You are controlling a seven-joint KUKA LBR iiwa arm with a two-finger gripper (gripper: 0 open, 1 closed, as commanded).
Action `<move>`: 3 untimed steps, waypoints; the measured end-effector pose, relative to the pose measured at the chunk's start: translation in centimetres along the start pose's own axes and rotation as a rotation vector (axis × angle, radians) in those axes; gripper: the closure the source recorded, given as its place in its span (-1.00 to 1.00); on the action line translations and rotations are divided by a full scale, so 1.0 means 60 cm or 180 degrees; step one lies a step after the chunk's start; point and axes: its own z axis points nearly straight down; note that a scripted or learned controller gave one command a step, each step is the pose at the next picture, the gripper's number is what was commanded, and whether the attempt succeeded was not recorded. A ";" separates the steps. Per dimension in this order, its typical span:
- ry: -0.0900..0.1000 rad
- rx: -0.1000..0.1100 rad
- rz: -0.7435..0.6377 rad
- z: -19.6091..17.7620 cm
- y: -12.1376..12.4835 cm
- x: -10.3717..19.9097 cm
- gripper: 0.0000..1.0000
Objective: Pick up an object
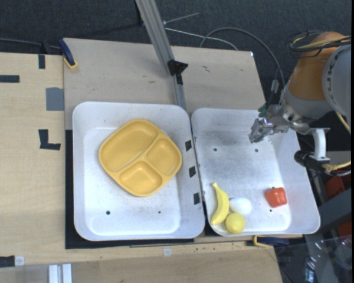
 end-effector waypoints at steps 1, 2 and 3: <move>-0.0003 -0.0003 0.0004 -0.076 -0.007 -0.008 1.00; 0.0000 0.0003 0.0002 -0.117 -0.006 -0.008 1.00; 0.0010 0.0011 -0.0018 -0.123 -0.006 0.097 1.00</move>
